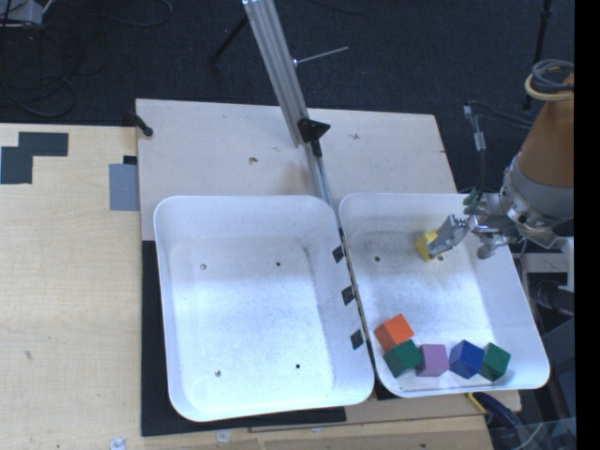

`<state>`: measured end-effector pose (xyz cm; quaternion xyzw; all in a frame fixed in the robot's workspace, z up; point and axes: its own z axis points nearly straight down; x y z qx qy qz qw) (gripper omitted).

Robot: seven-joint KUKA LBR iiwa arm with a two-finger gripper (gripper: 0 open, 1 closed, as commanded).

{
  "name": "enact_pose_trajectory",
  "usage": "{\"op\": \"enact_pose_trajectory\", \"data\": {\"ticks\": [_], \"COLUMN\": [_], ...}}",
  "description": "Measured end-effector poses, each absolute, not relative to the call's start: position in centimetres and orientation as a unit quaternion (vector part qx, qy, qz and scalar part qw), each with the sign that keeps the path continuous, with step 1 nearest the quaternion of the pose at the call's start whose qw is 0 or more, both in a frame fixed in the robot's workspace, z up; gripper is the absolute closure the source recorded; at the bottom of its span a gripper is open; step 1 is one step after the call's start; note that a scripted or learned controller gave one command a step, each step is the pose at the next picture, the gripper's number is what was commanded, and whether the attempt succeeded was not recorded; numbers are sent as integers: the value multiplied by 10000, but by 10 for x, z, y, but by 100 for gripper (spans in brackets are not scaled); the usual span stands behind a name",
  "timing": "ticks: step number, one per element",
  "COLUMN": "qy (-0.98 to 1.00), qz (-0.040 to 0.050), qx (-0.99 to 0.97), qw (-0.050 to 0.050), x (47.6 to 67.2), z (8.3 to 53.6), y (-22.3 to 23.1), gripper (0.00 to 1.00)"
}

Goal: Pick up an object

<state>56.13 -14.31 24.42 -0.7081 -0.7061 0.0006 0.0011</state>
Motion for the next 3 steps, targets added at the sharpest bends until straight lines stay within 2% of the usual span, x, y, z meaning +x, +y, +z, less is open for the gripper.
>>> {"op": "enact_pose_trajectory", "data": {"ticks": [1, 2, 3], "qy": [-7069, -7080, -7089], "qz": [25, 7, 13], "qx": [-7073, -7062, -7053], "qw": [19, 8, 5], "x": [624, 657, 656], "z": [151, 88, 101], "y": [-188, -172, -172], "gripper": [0, 0, 100]}}
